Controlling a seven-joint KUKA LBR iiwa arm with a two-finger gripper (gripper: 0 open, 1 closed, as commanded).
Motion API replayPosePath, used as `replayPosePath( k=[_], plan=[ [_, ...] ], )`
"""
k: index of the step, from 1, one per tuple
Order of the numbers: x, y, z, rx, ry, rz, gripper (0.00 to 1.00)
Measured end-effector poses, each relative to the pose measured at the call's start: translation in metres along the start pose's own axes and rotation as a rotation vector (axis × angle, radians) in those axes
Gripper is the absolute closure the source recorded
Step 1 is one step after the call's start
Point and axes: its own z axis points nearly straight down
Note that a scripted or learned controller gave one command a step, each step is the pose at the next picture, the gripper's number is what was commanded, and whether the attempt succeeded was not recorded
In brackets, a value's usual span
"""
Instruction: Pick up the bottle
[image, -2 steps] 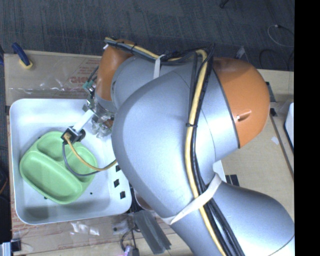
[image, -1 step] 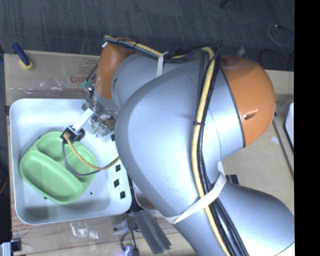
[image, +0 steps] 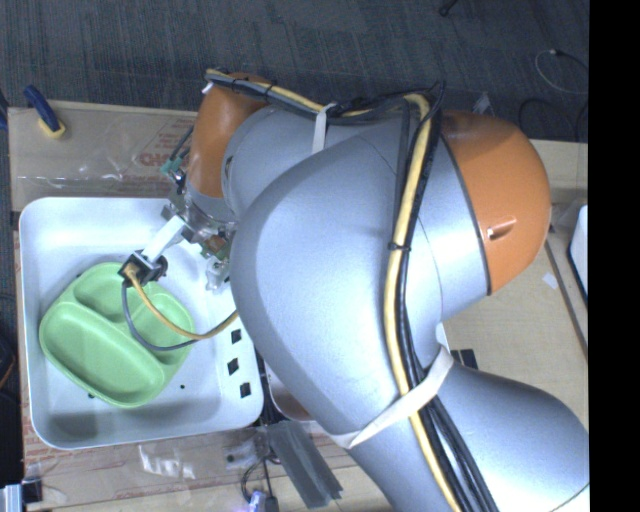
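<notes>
Grey arm (image: 380, 300), bulking across the middle and right of the view, reaching in from the right; orange band (image: 500, 220) near the upper right, a second orange section at top centre above the wrist. Black and yellow hoses strapped along the arm's back with white ties.

Brown bench (image: 100, 140) under clear plastic sheeting, seen along the top left.

White bin (image: 60, 215) at left, shallow, its right side hidden under the arm.

Green divided dish (image: 100, 335), kidney-shaped with two hollows, lying flat in the bin's lower left part.

Gripper (image: 200, 250) low over the bin's upper right area, just beyond the dish's upper edge, mostly hidden by the wrist above it. Whether spread or pressed together: cannot tell. Nothing seen held. A white strut with a black block at its tip slanting down-left from it to the dish's rim.

Thin yellow-and-black cable (image: 160, 320) looping from that block across the dish and back under the arm.

Bottle: position cannot be told; possibly hidden beneath the arm.

Small blue-handled object (image: 40, 108) on the bench's top-left corner.
</notes>
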Motion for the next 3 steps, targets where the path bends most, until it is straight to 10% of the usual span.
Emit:
replayPosePath(
  k=[1, 2, 3],
  plan=[
    [0.018, -0.01, 0.01, -0.011, 0.004, 0.084, 0.0],
    [0.019, -0.01, 0.0, -0.009, 0.004, 0.081, 1.0],
    [0.048, -0.065, -0.129, -0.011, 0.007, 0.141, 1.0]
  ],
)
